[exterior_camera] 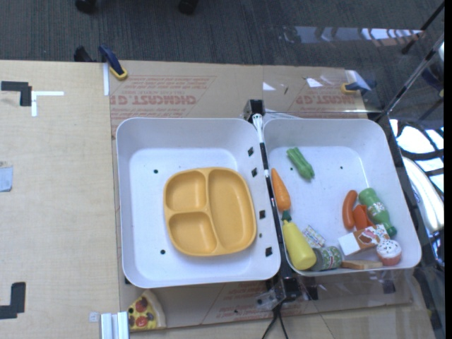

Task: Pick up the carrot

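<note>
The carrot (280, 191) lies in the right bin (374, 143), orange with a green stub at its lower end, pressed close along the bin's left wall, which adjoins the left bin (134, 210). It runs roughly parallel to that wall, its tip pointing up the view.

The arm and its pincer are not in the frame, so whether the pincer is open or closed cannot be told; the carrot rests untouched and the pick is judged not yet begun.

Risk: with the carrot against the wall, one finger may find no room on the wall side and land on the rim or on the carrot itself, pushing it rather than enclosing it. A grasp across the tapered upper end could also slip off.

Just below the carrot's green end, a yellow bottle (297, 246) lies close by; a descent placed too low could catch it instead. A green vegetable (300, 163) lies up and to the right, apart from the carrot. Farther right, a cluster of toy foods (367, 228) crowds the lower right corner. The yellow divided plate (210, 210) sits in the left bin, well clear.
</note>
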Robot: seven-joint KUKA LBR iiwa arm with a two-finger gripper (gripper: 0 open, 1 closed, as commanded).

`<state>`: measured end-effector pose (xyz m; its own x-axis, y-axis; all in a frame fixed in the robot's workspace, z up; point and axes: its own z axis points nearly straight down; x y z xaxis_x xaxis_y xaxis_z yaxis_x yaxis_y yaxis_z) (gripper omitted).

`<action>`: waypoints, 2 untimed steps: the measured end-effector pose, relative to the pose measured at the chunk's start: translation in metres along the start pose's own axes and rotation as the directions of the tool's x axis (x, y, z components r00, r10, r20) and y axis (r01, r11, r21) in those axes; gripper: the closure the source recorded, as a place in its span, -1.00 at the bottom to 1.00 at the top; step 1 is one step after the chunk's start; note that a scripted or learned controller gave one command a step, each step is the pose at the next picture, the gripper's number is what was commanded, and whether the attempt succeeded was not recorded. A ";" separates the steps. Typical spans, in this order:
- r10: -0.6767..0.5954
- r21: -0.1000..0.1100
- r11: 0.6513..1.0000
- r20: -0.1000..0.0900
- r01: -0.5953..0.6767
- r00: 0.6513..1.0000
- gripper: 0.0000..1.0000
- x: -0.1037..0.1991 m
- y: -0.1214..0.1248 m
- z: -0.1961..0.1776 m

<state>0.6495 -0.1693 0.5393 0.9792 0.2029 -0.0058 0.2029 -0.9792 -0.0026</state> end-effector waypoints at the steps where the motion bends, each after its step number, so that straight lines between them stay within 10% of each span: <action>1: 0.004 -0.002 1.000 -0.001 -0.004 1.000 -1.00 -0.001 0.008 0.000; 2: 0.003 -0.002 1.000 -0.001 -0.003 1.000 -1.00 0.000 0.022 0.000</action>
<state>0.6539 -0.1909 0.5394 0.9797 0.2003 -0.0044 0.2003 -0.9797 -0.0005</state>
